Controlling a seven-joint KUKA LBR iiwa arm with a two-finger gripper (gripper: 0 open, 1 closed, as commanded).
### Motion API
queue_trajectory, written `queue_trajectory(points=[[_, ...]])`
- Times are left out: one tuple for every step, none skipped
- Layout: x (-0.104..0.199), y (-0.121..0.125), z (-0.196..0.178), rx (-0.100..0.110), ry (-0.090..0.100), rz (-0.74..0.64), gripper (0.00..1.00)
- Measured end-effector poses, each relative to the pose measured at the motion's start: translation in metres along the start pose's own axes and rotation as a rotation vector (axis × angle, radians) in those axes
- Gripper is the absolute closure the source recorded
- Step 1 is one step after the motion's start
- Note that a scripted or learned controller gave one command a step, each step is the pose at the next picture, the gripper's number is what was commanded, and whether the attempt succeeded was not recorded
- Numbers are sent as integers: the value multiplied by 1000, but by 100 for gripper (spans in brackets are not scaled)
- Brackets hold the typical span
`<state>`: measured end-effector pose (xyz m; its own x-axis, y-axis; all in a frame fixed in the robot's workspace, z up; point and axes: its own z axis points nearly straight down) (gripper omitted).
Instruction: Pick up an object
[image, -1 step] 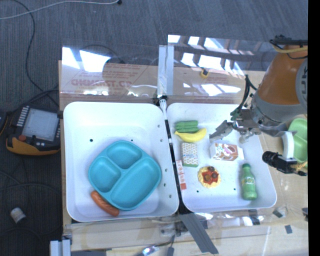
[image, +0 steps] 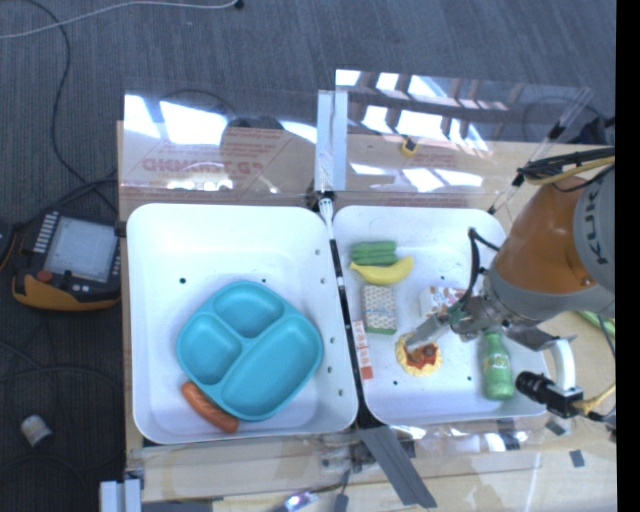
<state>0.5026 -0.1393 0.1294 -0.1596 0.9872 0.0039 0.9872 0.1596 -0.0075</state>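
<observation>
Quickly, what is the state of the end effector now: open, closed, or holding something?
End effector: cannot be told; it hovers over the pizza slice in the right bin.

Robotics lab: teach pendant (image: 65, 262), cables (image: 60, 60)

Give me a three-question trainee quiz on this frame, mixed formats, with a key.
1. True or false: the blue divided plate lies in the left bin.
2. Which item lies directly under the banana? A) green bottle B) sponge C) hot dog
3. Fill in: the gripper is just above the toy ____.

Key: 1 true. 2 B, the sponge; the green bottle stands further right, the hot dog is beside the plate. 3 pizza.
</observation>
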Motion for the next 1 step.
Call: queue_trajectory(points=[[-77,45,-69,-4,-4,-423,0]])
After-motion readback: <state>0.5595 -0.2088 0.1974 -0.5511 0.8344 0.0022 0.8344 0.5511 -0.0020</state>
